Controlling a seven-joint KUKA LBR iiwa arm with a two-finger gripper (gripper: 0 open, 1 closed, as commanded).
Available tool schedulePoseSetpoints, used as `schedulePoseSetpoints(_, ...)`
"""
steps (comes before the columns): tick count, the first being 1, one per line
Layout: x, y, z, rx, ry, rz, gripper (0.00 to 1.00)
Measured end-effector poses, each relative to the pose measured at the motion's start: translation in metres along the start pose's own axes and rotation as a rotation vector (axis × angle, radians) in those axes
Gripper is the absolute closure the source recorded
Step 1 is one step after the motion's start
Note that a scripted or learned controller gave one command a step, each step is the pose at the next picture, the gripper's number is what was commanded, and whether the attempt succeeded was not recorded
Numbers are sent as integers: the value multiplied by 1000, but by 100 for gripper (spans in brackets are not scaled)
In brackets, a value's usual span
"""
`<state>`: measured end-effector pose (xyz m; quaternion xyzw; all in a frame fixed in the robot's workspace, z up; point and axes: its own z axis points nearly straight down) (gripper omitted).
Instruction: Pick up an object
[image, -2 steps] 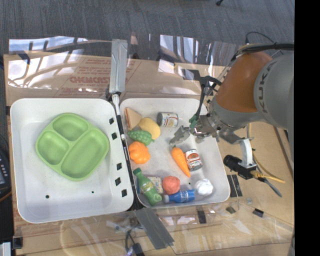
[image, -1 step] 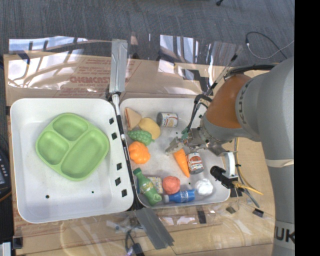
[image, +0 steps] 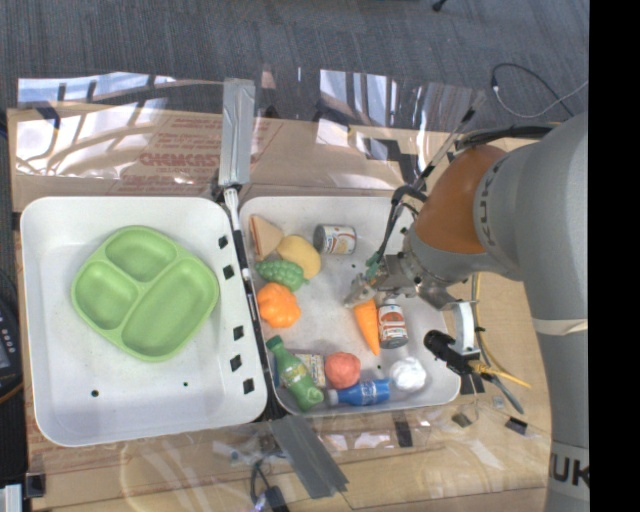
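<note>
Closest to the lens along the right bin's (image: 440, 398) near wall, a blue bottle (image: 362, 392) lies on its side just below the carrot (image: 367, 326), with a red round fruit (image: 342, 369) touching it on the upper left and a white lumpy object (image: 407, 375) on the right. A green bottle (image: 295, 373) lies tilted farther left of those, below and left of the carrot. The carrot itself points down the middle of the bin, and a small jar with a red label (image: 392, 325) lies right beside it, touching or nearly so. The gripper (image: 368, 290) hangs just over the carrot's upper end; whether it is spread or closed cannot be told from this angle, and nothing is visibly caught in it. Left of the carrot sits an orange pumpkin toy (image: 278, 305), with a green bumpy vegetable (image: 281, 272) above it. Up and left of the carrot lie a yellow fruit (image: 301, 255) and a tan wedge (image: 265, 235); a tin can (image: 335, 240) lies above. Far left of the carrot, the left bin (image: 50, 400) holds a green divided plate (image: 145, 292).
</note>
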<state>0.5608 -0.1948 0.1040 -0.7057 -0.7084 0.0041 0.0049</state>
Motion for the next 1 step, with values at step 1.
schedulePoseSetpoints(1, 27, 18, -117, -11, -1, 9, 100)
